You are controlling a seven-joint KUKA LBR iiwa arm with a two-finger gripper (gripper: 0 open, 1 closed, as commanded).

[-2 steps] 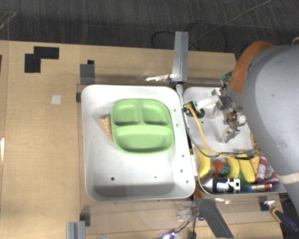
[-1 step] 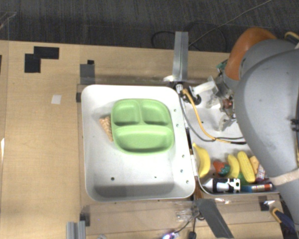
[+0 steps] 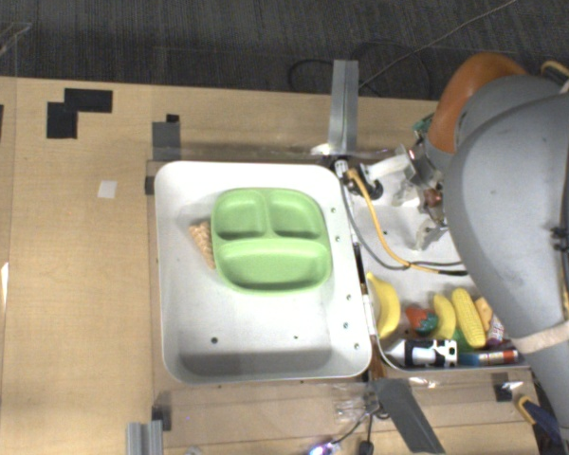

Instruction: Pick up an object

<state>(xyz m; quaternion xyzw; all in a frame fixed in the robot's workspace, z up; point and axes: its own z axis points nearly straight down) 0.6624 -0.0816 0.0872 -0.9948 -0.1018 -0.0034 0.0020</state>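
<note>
My gripper (image 3: 425,218) hangs over the back half of the right bin (image 3: 384,254), below the grey arm's orange band. Toward the bin's front lie a yellow banana (image 3: 387,307), a yellow corn cob (image 3: 468,315), another yellow piece (image 3: 445,313), a small red object (image 3: 423,319) and a black-and-white bottle (image 3: 427,353). The gripper stands apart from them, farther back in the bin. The arm's bulk hides the bin's right part.
The left bin (image 3: 256,349) holds a green divided plate (image 3: 268,238) with a tan textured object (image 3: 202,243) poking out from under its left edge. A yellow cable (image 3: 379,240) loops across the right bin's floor. A metal post (image 3: 344,102) rises behind the bins.
</note>
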